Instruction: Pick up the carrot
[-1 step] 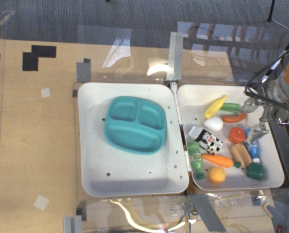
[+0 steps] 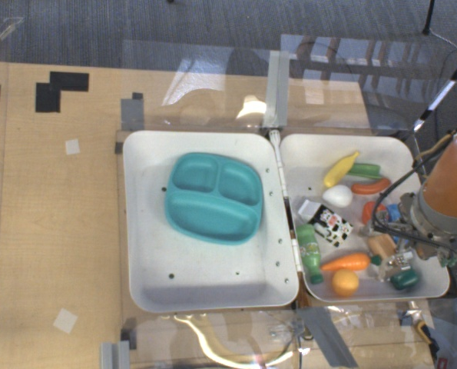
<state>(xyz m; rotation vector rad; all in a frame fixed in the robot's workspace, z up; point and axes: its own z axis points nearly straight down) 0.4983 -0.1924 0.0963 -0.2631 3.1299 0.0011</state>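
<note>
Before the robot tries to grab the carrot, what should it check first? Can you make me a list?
1. Carrot in sight, in the right bin: ok.
2. Carrot free on top, nothing lying over it: ok.
3. Room around the carrot: not ok. The orange sits right below it and the green bottle is close at its left end.
4. Gripper above the carrot: not ok. It is off to the carrot's right.
5. Gripper fingers open and ready: cannot tell.
6. Carrot already held: not ok. It lies on the bin floor.
</note>
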